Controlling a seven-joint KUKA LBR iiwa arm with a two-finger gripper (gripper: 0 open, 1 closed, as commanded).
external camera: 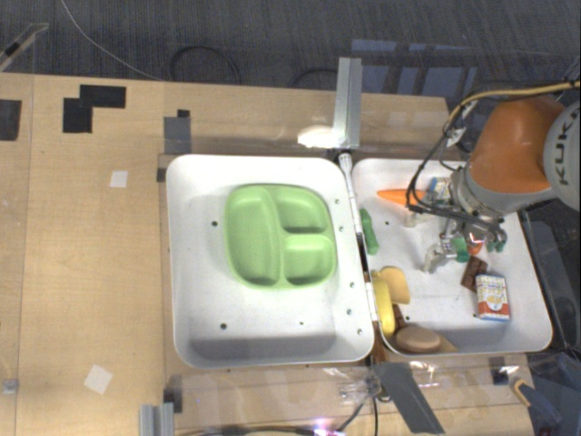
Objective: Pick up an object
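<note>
My gripper (442, 251) hangs over the middle of the right bin (526, 330), below the arm's orange band (510, 148). Beneath and around it lie several items. An orange carrot (396, 196) lies at the bin's back left, and a green stick-like piece (368, 230) sits along the left wall. At the front left are a yellow banana (392, 291) and a brown round piece (418, 339). A dark brown bar (472, 272) and a small red and white box (491, 298) lie just right of the gripper. Nothing shows held in the gripper.
The left bin (195, 334) holds a light green divided tray (277, 234). A metal post (349, 103) stands behind the wall between the bins. Cables loop off the wrist above the carrot. Wooden benchtop (82, 271) lies to the left.
</note>
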